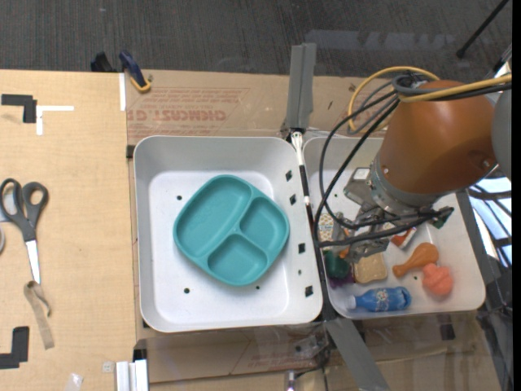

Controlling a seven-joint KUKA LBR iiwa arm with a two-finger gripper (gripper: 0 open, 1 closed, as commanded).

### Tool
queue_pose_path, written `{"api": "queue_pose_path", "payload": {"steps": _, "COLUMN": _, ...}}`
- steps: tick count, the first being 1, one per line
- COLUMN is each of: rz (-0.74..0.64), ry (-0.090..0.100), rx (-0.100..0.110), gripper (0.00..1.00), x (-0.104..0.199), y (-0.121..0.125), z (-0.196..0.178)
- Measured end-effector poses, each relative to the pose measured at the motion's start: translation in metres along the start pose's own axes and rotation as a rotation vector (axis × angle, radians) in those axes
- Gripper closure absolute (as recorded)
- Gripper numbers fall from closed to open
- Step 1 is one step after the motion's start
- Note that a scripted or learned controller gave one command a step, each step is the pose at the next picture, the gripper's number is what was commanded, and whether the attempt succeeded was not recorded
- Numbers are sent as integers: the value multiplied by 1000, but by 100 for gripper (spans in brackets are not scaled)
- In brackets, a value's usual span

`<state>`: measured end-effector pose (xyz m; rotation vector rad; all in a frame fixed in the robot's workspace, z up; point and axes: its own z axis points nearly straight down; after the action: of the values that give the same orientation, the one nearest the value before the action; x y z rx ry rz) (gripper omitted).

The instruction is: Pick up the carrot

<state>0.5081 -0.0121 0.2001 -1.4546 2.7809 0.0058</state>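
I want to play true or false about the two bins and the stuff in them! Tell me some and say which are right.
1. A teal plate lies in the left bin. True.
2. The plate has three sections. True.
3. Scissors lie in the right bin. False: they lie on the bench, left of both bins.
4. A blue bottle lies near the right bin's front edge. True.
5. The arm hangs over the left bin. False: it is over the right bin, covering much of it.
6. The plate is full of toys. False: the toys are in the right bin.
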Motion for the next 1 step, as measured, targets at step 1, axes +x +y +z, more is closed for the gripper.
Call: {"api": "queue_pose_path", "payload": {"steps": 1, "rz": -476, "ry": 1, "rx": 0, "gripper": 100, "x": 38, "y": 9, "z": -64}}
